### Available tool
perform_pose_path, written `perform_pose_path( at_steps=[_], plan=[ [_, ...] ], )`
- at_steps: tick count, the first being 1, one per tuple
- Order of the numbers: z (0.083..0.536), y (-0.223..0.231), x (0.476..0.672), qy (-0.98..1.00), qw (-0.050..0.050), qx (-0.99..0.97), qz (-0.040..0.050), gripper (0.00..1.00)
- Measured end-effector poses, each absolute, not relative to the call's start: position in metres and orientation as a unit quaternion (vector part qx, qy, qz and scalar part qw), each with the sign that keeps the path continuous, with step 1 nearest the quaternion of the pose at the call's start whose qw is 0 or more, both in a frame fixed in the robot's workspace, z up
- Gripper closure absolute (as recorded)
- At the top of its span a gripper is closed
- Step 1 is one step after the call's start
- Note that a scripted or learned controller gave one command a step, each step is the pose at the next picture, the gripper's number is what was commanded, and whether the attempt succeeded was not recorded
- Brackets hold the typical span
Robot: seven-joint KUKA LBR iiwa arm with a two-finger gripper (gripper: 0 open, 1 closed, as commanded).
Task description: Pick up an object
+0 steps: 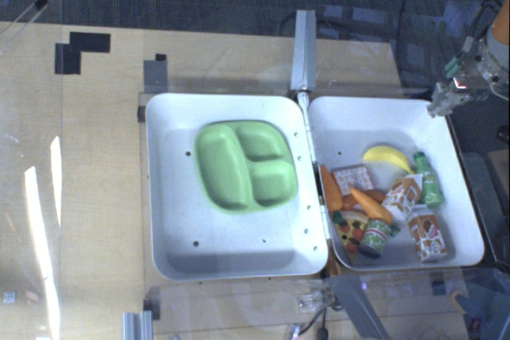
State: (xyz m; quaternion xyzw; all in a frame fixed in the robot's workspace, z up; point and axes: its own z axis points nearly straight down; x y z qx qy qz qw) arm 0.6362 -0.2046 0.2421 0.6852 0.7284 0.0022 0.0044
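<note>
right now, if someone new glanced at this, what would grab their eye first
Probably the bright green divided tray, lying alone in the middle of the left bin. Next, the colourful heap of toy food crowded into the near half of the right bin, with a yellow banana at its far edge. The gripper hangs over that bin's far right corner.

The pale wooden table (96, 171) bears two shallow white plastic bins (171, 251). One holds a light green sectioned tray (243, 163); the other a curved yellow banana (386, 158), an orange carrot (370, 203), and brown-and-white cartons (429, 237), perhaps patterned.
</note>
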Motion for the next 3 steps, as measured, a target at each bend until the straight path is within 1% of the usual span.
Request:
perform_pose_path(
  at_steps=[1, 2, 3],
  plan=[
    [0.241, -0.204, 0.636, 0.729, 0.004, 0.685, 0.0019, 0.0],
    [0.133, -0.205, 0.624, 0.748, 0.002, 0.664, 0.0014, 0.0],
    [0.089, -0.161, 0.575, 0.755, 0.005, 0.656, 0.0033, 0.0]
  ],
)
